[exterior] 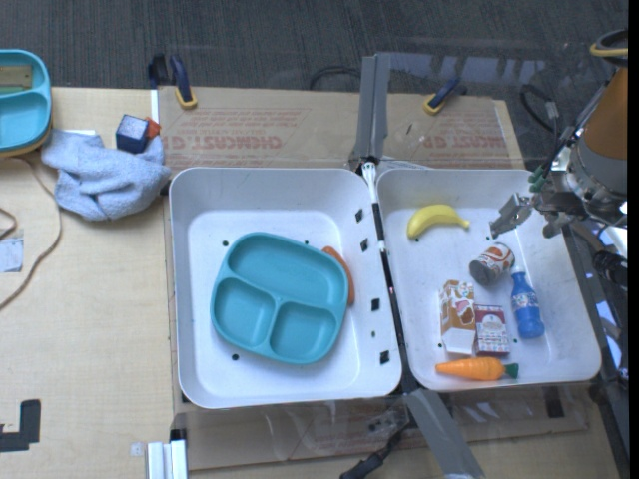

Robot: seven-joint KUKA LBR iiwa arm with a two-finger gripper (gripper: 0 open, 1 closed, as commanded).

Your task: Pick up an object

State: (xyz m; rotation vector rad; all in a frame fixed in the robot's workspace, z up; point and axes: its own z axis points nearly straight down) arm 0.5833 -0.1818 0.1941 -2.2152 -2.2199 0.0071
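Note:
The right bin holds a yellow banana, a small can lying on its side, a blue bottle, two small food cartons and an orange carrot. My gripper hangs over the bin's upper right part, just above and to the right of the can. It is open, its two fingers spread with nothing between them. The left bin holds a teal divided plate with an orange item tucked under its right edge.
On the bench to the left lie a grey cloth, a small blue cube and a teal tray at the far edge. Clamps sit behind the bins. A metal divider runs between the bins.

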